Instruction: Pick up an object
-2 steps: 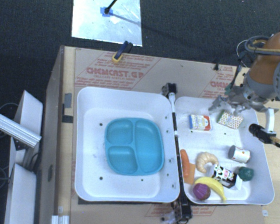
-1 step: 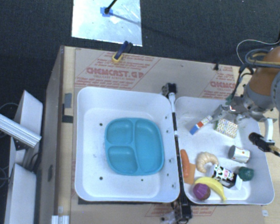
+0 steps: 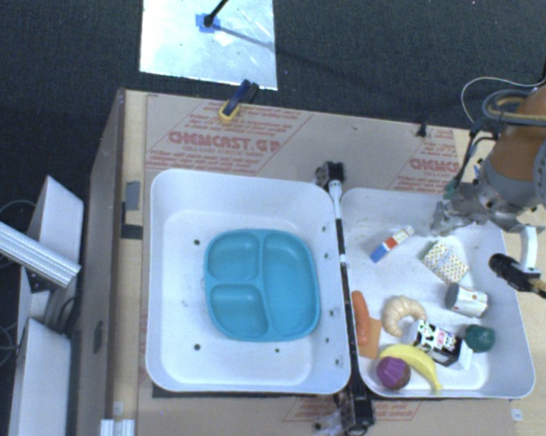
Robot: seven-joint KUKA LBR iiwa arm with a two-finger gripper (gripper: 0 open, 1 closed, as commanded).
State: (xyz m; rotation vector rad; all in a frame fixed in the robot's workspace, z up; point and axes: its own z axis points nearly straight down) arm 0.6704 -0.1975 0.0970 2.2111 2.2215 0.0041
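From above, my arm (image 3: 532, 153) comes in over the far right corner of the right bin (image 3: 515, 368), and my jaws (image 3: 455, 214) hang low above that bin's far end. I cannot tell whether they are parted or closed; nothing shows between them.

I place everything else against the checkered block (image 3: 446, 261), which lies in the right bin just in front of my jaws and apart from them. To its left lies a small white tube (image 3: 391, 243) with a blue and a red end. Just in front of the block and a little right sits a small cup (image 3: 466, 299) on its side. Nearer the front edge, a teal ball (image 3: 479, 338) lies to the right, a black-and-white piece (image 3: 436, 339) beside it, and a croissant (image 3: 403, 313) left of that. A carrot (image 3: 366, 325) lies along the bin's left wall. At the front, a banana (image 3: 414, 362) curves around a purple ball (image 3: 393, 372), touching it.

Well to the block's left, the left bin (image 3: 179, 280) holds a blue divided plate (image 3: 261, 284). Both bins sit on the counter (image 3: 260, 141).
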